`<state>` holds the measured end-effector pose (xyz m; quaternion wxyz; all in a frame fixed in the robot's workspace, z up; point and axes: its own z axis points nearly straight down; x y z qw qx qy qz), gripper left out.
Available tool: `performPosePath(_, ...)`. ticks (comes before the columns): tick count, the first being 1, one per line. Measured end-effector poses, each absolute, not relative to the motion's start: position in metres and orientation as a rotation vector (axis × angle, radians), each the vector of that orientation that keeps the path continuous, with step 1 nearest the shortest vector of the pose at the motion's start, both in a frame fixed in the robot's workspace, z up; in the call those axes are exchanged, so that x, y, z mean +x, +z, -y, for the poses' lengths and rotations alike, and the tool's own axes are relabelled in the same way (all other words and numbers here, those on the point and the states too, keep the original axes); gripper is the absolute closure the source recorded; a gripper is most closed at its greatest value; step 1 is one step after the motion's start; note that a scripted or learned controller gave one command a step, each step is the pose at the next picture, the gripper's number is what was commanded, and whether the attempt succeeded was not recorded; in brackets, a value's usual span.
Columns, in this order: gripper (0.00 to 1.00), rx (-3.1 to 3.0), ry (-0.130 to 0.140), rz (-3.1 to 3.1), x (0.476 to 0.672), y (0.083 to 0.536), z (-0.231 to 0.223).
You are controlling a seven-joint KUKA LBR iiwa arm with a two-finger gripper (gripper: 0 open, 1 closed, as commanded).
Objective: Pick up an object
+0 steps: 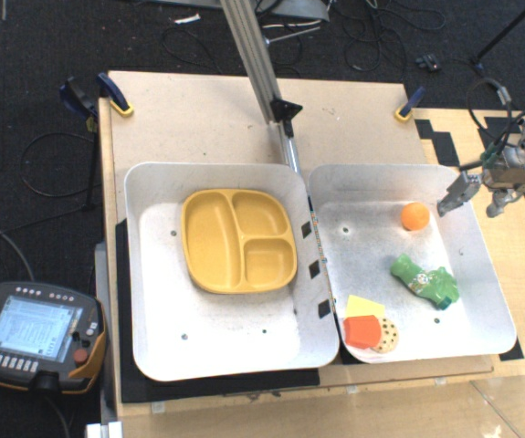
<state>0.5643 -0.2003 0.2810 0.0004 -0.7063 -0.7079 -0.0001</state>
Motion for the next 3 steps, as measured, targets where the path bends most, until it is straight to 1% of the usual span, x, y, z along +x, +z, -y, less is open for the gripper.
performPosePath(1, 0.00, -2.218, 0.000, 2.224, 0.564, 0.281, 0.200)
performPosePath(2, 0.00, -2.218, 0.004, 2.220, 0.559, 0.235, 0.195)
performPosePath(3, 0.00, -2.218, 0.006, 2.217, 0.557, 0.171, 0.197)
